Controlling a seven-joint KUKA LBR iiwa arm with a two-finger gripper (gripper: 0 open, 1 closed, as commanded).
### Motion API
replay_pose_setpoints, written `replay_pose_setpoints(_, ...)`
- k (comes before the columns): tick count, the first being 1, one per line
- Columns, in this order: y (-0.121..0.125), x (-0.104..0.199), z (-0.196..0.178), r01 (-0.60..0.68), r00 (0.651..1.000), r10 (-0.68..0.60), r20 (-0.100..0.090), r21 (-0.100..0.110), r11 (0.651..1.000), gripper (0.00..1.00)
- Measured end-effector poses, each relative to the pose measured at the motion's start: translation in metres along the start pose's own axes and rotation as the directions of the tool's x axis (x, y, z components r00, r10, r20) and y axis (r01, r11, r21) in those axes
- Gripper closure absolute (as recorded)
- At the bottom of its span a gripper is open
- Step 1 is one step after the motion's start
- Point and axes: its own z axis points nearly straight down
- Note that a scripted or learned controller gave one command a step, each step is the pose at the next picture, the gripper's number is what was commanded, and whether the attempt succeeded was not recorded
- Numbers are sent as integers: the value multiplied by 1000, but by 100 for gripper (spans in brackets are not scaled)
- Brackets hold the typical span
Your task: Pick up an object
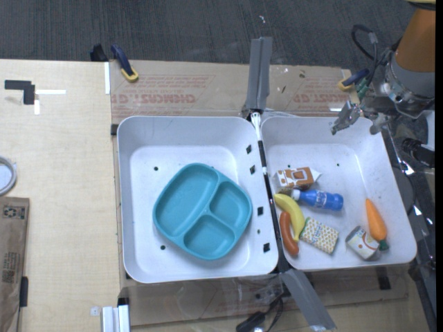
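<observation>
The right bin (346, 147) holds several small items. A brown and white carton (296, 178) lies near its left wall, with a blue bottle (320, 200) just below it. A yellow banana (291, 214) and a red sausage (288, 236) lie along the left wall. A patterned packet (319, 236), a small can (362, 243) and an orange carrot (375, 220) lie toward the front. My gripper (346, 119) hangs over the bin's far right corner, well above and apart from all the items, with nothing seen in it.
The left bin (138, 185) holds a blue divided plate (202, 211). A grey post (259, 75) stands behind the wall between the bins. Clamps sit at the back edge (124, 64). Cables hang beside the arm (419, 40) on the right.
</observation>
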Motion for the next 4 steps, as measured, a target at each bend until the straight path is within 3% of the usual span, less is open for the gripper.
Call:
replay_pose_setpoints(1,-12,-10,37,-2,1000,2,1,0,1000,0)
replay_pose_setpoints(2,-35,40,120,163,987,-163,9,-24,986,0)
replay_pose_setpoints(3,-50,45,126,159,987,-159,12,-41,986,0)
replay_pose_setpoints(4,-39,66,42,118,993,-118,1,-3,993,0)
